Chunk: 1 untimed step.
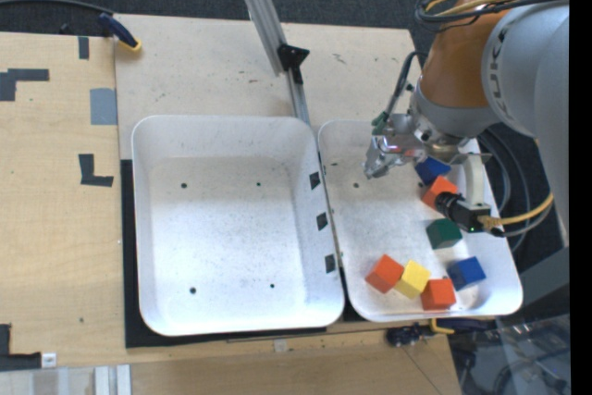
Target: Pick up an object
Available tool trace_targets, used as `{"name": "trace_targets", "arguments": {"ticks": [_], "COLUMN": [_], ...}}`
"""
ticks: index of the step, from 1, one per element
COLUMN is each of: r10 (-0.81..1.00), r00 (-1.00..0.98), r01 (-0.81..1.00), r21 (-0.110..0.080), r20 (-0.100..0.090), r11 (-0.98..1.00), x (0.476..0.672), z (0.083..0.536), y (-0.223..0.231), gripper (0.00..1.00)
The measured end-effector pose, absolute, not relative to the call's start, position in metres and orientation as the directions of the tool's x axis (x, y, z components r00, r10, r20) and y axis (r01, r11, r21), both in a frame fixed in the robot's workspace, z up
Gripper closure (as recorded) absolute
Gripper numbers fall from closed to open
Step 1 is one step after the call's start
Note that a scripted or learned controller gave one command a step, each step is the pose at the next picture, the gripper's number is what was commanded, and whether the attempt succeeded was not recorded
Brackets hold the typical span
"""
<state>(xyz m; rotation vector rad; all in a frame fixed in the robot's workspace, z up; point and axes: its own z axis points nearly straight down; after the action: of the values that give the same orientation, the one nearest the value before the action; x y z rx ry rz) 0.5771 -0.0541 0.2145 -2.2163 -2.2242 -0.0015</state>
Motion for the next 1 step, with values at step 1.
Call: {"name": "trace_targets", "arguments": {"ticks": [1], "r10": [1.000], "r00": [-0.006], "r01": [1.000], "r21": [-0.001], "r20": [0.001], "r11": [0.006], "x": [0.6019], "z": [0.2106], "y": [-0.0102], "gripper": [1.00]}}
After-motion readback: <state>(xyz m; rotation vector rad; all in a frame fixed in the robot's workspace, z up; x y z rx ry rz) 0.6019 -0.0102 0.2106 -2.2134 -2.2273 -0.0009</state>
